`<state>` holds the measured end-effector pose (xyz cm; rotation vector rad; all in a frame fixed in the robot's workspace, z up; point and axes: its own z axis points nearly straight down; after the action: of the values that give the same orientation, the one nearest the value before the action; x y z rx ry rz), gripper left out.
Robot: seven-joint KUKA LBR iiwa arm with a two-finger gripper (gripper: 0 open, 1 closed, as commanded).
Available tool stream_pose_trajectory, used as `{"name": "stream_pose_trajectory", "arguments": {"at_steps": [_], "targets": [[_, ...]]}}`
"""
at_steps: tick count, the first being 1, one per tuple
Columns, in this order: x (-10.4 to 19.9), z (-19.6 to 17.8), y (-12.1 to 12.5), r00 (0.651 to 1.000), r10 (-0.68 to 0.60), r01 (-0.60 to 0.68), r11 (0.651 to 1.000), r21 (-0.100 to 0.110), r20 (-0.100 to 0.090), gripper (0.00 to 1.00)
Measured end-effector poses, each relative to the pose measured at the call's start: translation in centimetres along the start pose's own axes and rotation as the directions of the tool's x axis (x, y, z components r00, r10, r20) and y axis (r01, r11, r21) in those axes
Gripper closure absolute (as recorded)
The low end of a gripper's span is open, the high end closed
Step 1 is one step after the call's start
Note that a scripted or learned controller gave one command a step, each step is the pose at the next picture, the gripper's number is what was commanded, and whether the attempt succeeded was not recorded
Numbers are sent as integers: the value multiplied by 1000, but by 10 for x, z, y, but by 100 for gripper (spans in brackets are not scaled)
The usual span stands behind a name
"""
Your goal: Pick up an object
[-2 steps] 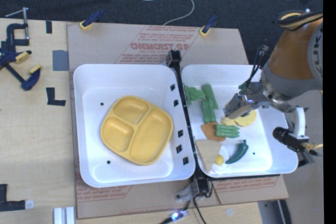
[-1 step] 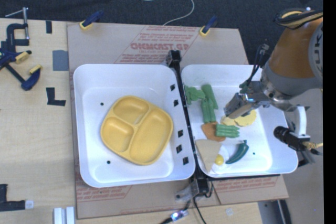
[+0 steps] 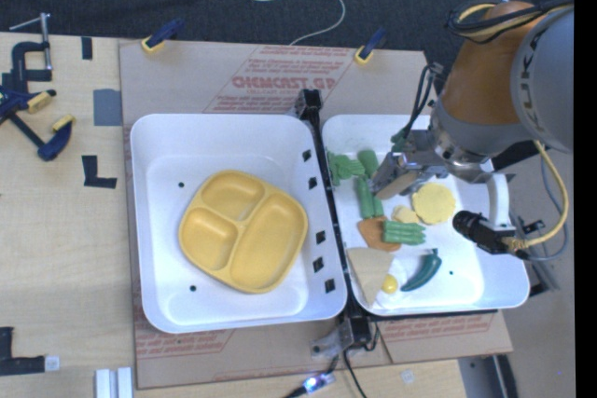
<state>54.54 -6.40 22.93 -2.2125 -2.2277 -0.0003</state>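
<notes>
Toy cucumber (image 3: 364,197): light, stiff, slick; grasp mid-length. Gripper (image 3: 387,182) above it; whether it grips anything, cannot tell.

A yellow divided plate (image 3: 243,229) lies in the left bin (image 3: 149,163). In the right bin (image 3: 504,289), the arm's gripper (image 3: 392,177) hangs low over a cluster of toy foods: green vegetable pieces (image 3: 357,171), a yellow round slice (image 3: 434,203), an orange piece (image 3: 373,233) and a dark green pepper (image 3: 422,271).

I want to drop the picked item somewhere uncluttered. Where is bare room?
Left bin: bare floor rings the yellow tray, widest along its left wall and top edge. Right bin: crowded around the gripper and toy food; only its lower right corner is bare.
</notes>
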Motion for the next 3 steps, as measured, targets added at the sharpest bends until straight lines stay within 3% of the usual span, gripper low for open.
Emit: {"name": "stream_pose_trajectory", "arguments": {"at_steps": [3], "targets": [[181,5,32,1000,-1,1,1000,1,0,100]]}}
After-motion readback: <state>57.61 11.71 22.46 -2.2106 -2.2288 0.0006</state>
